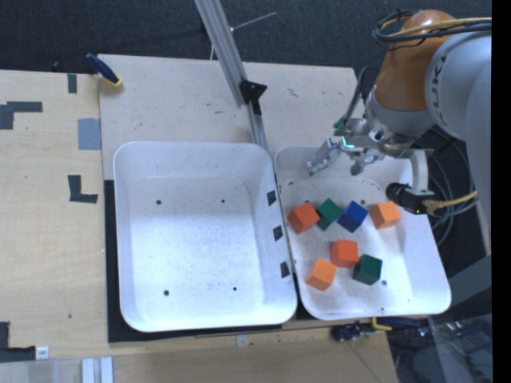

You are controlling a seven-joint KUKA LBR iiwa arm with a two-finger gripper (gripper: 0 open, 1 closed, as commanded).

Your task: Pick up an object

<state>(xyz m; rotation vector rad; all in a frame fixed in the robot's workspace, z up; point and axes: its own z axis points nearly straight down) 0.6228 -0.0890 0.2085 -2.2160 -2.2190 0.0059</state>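
Grey metal claw [339, 163] hangs spread apart and bare above the right white bin's [423, 282] far edge, near small coloured cubes [345, 238].

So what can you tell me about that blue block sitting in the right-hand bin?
The blue block is a small cube, matte and solid-looking, perhaps painted wood or foam. It rests on the floor of the right bin, turned cornerwise to the bin's walls. It sits in a row of four blocks: a green block presses against its left side, and an orange block lies just to its right. The gripper hangs above and behind it, not touching it.
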